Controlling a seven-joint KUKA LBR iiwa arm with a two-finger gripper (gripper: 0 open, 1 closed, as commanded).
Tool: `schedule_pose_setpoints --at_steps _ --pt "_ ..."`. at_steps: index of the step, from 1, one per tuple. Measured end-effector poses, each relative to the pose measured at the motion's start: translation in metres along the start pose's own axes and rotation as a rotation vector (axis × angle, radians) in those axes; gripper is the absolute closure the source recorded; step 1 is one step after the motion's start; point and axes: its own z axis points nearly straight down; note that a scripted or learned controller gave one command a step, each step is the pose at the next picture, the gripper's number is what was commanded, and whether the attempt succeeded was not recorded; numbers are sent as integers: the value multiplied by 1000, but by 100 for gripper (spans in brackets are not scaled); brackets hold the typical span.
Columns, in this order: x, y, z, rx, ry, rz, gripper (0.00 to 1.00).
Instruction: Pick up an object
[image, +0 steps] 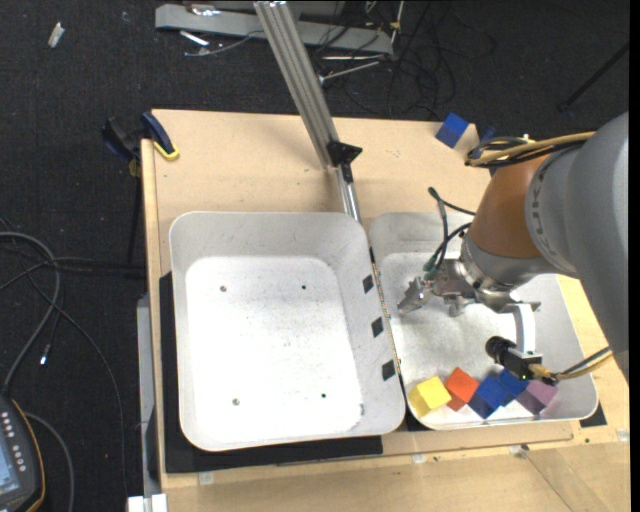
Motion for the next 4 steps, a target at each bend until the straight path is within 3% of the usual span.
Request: schedule_pose_setpoints --at_steps 1,3,4 --pt "-2 -3 -10 4 -1 1 100" --pt "-1 -2 -29 3 -3 -4 100" --pt "8 21 -104 -4 -1 2 100"
